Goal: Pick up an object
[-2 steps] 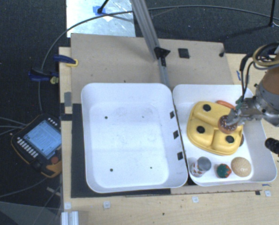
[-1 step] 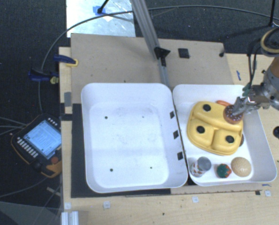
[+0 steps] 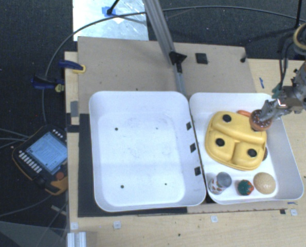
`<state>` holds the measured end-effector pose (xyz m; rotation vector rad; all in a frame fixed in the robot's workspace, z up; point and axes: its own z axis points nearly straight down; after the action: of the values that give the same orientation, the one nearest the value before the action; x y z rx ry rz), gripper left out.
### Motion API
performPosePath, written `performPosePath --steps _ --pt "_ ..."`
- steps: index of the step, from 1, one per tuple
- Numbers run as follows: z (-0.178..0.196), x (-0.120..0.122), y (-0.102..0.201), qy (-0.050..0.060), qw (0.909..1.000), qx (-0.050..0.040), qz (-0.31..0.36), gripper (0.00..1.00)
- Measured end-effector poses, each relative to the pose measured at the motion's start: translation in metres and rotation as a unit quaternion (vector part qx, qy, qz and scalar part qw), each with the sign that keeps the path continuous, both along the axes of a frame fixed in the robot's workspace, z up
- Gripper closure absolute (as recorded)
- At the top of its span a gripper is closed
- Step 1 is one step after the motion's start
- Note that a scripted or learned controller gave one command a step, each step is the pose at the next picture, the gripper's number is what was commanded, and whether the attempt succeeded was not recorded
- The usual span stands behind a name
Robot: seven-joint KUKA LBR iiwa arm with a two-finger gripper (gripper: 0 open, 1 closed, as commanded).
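We look down on a tan bench top [image 3: 142, 66] that carries two shallow white bins side by side on a dark mat, with dark speckled carpet around the bench at nine and twelve o'clock. The left bin [image 3: 99, 138] is bare white with a few small dark dots on its floor; the right bin [image 3: 291, 179] holds everything else. In its middle sits a large yellow moulded object [image 3: 235, 140] with three dark round spots on its humps. Along the bin's six o'clock wall we see three small things in a row: a small grey-capped object [image 3: 220, 181], a green and red ball [image 3: 245, 188] and a beige egg-shaped object [image 3: 264, 182]. The gripper [image 3: 263, 116] reaches in from three o'clock and sits at the yellow object's two o'clock corner; a small brown round object [image 3: 257, 121] lies right at its tip, just beside an orange sliver, but we cannot tell how the hand is set or whether it grasps anything. At eight o'clock on the floor lies an orange-edged teach pendant [image 3: 42, 156] with a lit blue screen, cables looping around it. A grey pole [image 3: 160, 24] slants across the bench from twelve o'clock, beside a shiny floor panel [image 3: 109, 12].
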<state>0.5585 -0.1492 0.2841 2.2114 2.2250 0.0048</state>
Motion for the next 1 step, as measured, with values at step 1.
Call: performPosePath --steps 1 --pt "0.0003 0.007 0.0474 0.001 1.0 0.0012 0.002 1.0"
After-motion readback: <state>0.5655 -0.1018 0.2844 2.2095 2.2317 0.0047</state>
